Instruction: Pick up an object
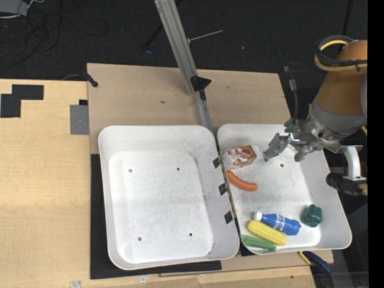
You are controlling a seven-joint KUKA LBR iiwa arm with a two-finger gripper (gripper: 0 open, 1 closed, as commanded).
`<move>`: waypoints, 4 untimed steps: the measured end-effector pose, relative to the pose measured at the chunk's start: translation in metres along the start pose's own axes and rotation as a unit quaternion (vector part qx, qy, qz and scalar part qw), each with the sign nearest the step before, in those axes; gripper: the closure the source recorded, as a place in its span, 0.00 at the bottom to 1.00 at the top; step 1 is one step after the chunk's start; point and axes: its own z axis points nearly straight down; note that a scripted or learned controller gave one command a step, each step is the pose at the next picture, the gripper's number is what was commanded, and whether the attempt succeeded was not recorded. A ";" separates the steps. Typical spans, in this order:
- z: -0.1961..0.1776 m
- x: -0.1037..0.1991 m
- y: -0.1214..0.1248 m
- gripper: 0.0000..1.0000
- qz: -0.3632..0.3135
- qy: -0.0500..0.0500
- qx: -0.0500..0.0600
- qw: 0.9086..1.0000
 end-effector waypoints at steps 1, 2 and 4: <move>-0.003 -0.001 0.001 0.00 0.001 -0.001 -0.003 1.000; 0.062 -0.002 0.001 0.00 0.001 0.000 0.001 1.000; 0.130 0.001 -0.003 0.00 0.002 -0.001 -0.004 1.000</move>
